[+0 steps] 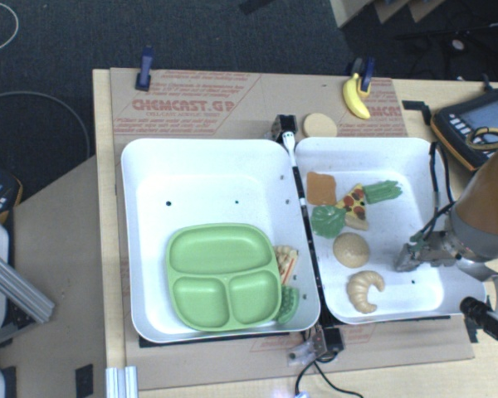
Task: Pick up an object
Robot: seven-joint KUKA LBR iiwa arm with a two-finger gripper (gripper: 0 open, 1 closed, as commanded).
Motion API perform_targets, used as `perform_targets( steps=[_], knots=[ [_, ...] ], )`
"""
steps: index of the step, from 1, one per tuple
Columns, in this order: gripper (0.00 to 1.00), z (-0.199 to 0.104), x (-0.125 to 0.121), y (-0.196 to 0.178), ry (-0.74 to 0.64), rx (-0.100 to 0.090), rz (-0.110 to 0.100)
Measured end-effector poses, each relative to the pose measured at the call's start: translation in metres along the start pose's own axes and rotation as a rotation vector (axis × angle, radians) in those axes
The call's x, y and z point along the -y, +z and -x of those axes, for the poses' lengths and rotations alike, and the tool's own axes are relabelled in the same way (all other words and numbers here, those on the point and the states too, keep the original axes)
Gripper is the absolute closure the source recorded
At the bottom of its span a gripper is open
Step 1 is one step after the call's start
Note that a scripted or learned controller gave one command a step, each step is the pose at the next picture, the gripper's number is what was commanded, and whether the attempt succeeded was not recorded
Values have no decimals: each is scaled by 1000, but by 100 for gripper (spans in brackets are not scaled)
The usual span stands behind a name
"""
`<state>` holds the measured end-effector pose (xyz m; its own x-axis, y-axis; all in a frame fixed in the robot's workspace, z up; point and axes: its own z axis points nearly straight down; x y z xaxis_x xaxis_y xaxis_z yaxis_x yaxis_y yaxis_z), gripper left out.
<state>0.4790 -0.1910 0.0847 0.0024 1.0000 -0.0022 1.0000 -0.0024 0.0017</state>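
Where the scene comes nearest the viewer, a green three-compartment plastic tray (224, 276) fills the near part of the left white bin (149, 222), with a small heap of pale and orange food pieces (285, 261) just beside its right edge and a dark green leafy piece (288, 303) near its near right corner. In the right white bin (415, 160), a tan toy croissant (364, 290) lies nearest, and a round beige bun (351, 249) sits just beyond it. To their right, the tool (417, 254) hangs low over the bin floor, apart from every item; whether it is released or clenched cannot be told. Farther in, a green toy vegetable (327, 219) lies beside a toy pizza slice (356, 206), with an orange square slice (321, 188) and a green leafy stalk (381, 191) beyond. On the surface (199, 98) past the bins rest a round tan disc (319, 125) and a yellow toy banana (355, 99).
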Motion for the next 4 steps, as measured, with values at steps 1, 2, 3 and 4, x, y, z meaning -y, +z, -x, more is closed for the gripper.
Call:
perform_targets(
  steps=[1,2,3,4],
  knots=[
    [100,-1,0,0,-2,-1,0],
    [100,-45,0,0,-6,-5,-5],
    [100,-104,0,0,-8,-5,-3],
    [100,-100,0,-10,-3,-3,-1]
  ],
)
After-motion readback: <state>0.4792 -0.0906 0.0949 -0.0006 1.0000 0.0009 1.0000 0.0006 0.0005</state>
